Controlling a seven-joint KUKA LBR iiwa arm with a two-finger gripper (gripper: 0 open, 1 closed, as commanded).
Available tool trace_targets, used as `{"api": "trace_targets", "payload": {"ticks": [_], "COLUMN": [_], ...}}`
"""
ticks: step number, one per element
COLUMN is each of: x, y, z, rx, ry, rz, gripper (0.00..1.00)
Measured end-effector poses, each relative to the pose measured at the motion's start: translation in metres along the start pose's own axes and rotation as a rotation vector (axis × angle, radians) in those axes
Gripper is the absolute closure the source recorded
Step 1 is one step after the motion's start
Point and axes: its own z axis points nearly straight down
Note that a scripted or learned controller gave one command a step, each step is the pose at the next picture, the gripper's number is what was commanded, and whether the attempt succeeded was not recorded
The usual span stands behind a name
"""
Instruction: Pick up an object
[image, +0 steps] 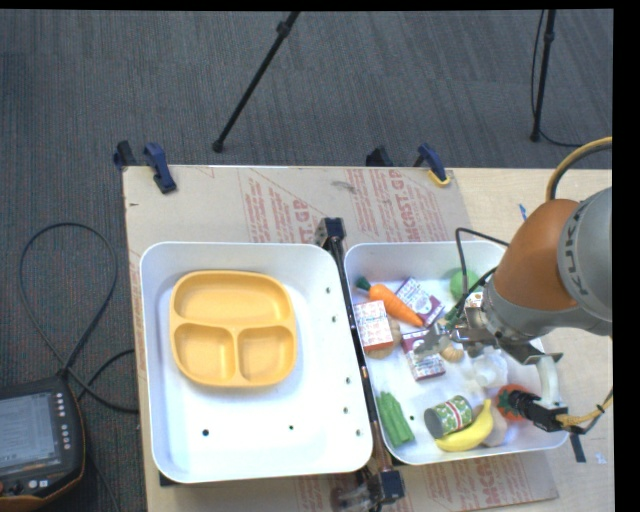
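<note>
The right bin (395, 268) holds a heap of toy food. An orange carrot (392, 303) lies near its far left, beside a small red and white carton (372, 325) and a purple-printed carton (419, 299). A dark red packet (424, 357) lies mid-bin. At the near edge sit a green vegetable (395, 418), a labelled can (448, 414) and a yellow banana (470, 431). My gripper (447, 340) hangs low over the middle of this bin, just right of the dark red packet. The grey wrist and orange band (535, 262) hide what lies beneath them.
The left bin (250, 440) carries a yellow three-compartment plate (234, 327) in its far half. A black clamp (333, 232) sits where the two bins meet. A green object (461, 283) and a red item (516, 402) lie by the arm in the right bin.
</note>
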Motion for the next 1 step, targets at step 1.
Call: {"api": "trace_targets", "payload": {"ticks": [1], "x": [0.0018], "y": [0.0007], "z": [-0.0098], "rx": [0.0], "ry": [0.004], "rz": [-0.001], "gripper": [1.0]}}
